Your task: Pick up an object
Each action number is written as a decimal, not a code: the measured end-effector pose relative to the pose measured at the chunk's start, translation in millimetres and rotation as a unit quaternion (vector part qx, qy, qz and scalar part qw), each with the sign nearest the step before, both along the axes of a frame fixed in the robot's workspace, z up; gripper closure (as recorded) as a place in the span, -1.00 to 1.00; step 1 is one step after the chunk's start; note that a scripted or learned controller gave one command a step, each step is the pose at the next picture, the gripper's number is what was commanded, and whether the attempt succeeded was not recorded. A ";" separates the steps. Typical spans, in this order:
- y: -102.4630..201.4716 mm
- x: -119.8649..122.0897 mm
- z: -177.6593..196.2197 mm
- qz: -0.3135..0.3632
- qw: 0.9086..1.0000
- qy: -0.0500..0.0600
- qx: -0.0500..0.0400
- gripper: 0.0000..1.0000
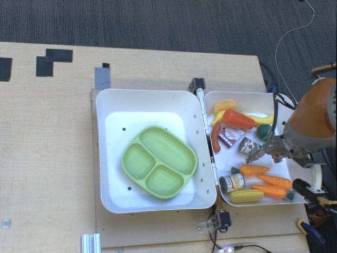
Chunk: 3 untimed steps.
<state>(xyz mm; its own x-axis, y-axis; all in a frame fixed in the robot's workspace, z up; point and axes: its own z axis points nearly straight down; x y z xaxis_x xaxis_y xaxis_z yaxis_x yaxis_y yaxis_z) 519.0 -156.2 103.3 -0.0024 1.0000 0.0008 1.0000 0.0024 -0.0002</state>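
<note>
On the pale wooden surface [47, 157] two white bins sit side by side. The left bin [113, 109], at the frame's centre, carries a green divided plate [159, 162]. The right bin [239, 96], at the lower right of the frame, is crowded with toy food: a red pepper [238, 119] and a yellow piece [225, 106] at the top, a dark red packet [229, 137] below them, orange carrots [274, 181] with a small jar [232, 183] and a yellow corn cob [245, 196] along the bottom edge. The grey and orange arm [315, 115] comes in from the right edge. Its hand [253, 152] is low over the middle of the right bin, just above the carrots and beside the packet; whether it is open or grips anything, I cannot tell.
</note>
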 end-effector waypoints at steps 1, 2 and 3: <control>0.1 2.0 11.4 0.001 1.000 -0.003 0.000 1.00; 0.1 1.9 11.3 0.001 1.000 -0.003 0.000 -1.00; 41.4 -29.0 -15.7 0.000 1.000 -0.006 -0.002 -1.00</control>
<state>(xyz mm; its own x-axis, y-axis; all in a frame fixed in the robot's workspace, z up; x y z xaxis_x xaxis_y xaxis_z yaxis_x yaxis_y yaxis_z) 490.0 -114.8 87.6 -0.0015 1.0000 -0.0036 0.9999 0.0016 0.0122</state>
